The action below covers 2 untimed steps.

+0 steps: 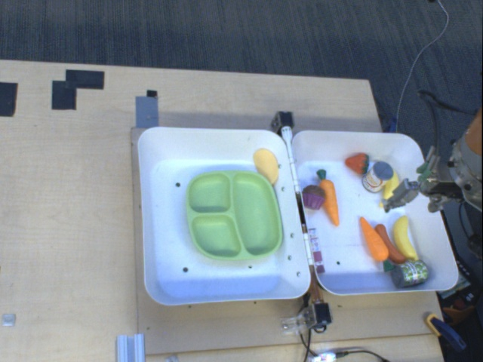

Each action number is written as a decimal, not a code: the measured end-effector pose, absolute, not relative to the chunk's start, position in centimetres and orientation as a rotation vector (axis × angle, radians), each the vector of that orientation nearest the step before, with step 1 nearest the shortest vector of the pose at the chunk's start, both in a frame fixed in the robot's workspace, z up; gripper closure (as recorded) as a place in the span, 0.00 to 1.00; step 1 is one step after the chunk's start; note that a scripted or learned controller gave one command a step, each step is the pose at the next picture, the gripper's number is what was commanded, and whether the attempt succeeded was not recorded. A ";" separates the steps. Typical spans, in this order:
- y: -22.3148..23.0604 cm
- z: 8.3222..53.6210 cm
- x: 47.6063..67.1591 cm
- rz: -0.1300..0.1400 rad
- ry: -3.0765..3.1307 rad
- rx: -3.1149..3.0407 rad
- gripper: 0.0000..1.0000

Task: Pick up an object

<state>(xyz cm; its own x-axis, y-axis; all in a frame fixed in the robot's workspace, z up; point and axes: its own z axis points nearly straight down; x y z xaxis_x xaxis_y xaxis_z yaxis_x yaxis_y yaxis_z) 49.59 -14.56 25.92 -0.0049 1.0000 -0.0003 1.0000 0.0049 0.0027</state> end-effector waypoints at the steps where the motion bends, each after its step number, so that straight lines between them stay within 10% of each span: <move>1: -8.8 8.7 51.9 0.011 2.221 2.211 0.00; 2: -8.8 9.9 52.1 0.016 2.218 2.208 1.00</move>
<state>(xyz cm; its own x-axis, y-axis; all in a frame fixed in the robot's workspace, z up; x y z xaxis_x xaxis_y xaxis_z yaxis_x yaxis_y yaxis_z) 52.06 -8.83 9.90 -0.0044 1.0000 -0.0016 0.9999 0.0044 0.0158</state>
